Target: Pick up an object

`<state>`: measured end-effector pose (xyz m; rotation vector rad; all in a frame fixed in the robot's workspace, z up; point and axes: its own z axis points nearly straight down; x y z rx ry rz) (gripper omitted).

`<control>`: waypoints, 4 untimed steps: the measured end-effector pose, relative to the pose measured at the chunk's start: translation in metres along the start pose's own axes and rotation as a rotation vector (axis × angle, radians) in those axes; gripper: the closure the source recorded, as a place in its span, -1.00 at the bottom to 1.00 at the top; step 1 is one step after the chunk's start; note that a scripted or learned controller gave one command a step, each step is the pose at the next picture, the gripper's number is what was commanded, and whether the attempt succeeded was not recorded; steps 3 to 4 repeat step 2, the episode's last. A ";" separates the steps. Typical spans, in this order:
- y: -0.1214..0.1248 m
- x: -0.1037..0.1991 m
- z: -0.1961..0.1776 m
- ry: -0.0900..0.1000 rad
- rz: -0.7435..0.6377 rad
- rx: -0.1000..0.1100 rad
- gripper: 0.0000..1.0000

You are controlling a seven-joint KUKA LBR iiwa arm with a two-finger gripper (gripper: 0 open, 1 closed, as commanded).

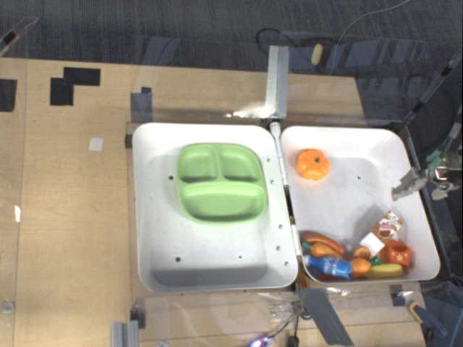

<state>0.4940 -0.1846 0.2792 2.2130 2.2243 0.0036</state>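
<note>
On your far left the wooden bench (65, 215) carries a few black markers near its upper edge. Move right and you meet the left bin (155, 259), where a green divided tray (221, 181) lies flat, toward the far half, its three compartments facing up. Cross the divider between the bins and you reach the right bin (362, 194). An orange pumpkin-like toy (312, 165) sits alone near its far left corner, well apart from everything else. Along the near wall of that bin you will find a tight cluster: a blue item (331, 267) at the left, an orange-and-red piece (323, 245) just behind it, a yellow banana-shaped toy (385, 270) toward the right, a red tomato-like toy (397, 254) touching it, and a small white packet (383, 230) leaning just behind them. These pieces press against one another, so their edges are hard to separate. At the right rim you see the gripper (416, 181), well apart from both the pumpkin and the cluster, with nothing visibly between its fingers; whether they are apart or together you cannot tell from here.
</note>
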 end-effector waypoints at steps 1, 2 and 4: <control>0.000 0.000 0.000 0.000 0.000 0.000 -1.00; 0.000 -0.021 -0.021 0.000 0.017 -0.002 -1.00; 0.000 -0.021 -0.021 0.000 0.017 -0.002 -1.00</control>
